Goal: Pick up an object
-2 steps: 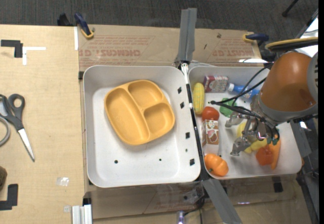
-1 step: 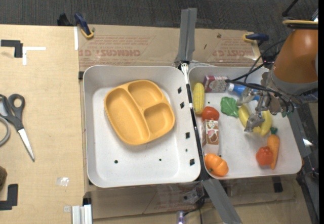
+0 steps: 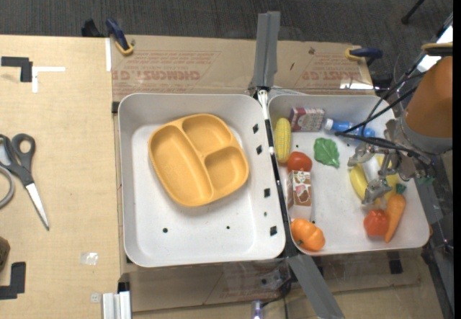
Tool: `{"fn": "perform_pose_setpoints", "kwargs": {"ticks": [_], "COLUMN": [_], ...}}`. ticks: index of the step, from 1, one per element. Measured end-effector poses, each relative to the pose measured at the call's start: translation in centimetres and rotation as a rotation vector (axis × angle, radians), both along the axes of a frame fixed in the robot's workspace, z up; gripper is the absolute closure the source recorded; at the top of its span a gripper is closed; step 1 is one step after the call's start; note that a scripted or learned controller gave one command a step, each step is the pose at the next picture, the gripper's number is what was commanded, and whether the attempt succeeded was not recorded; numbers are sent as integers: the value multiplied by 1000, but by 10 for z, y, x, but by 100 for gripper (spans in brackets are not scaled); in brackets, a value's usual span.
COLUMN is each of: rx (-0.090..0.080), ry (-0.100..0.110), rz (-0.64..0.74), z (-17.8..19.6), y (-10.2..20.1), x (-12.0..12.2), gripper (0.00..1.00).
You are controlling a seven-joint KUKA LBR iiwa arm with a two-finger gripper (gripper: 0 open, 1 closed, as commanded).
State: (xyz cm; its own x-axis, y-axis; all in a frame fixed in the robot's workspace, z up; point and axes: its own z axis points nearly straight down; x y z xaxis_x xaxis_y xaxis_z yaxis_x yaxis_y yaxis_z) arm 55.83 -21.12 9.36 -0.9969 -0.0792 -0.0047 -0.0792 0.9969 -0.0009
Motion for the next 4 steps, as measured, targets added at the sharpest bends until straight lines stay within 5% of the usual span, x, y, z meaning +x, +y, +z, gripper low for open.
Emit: {"fn": "perform_pose_setpoints", "kwargs": {"ticks": [1, 2, 3, 4], "rx": [2, 0, -3, 0], "ry": [0, -4, -21, -8], "rz": [-150, -148, -147, -201], "z": [-1, 9, 13, 1], "y": [18, 18, 18, 12], "x": [-63, -61, -56, -49], "gripper": [0, 100, 0, 0]}}
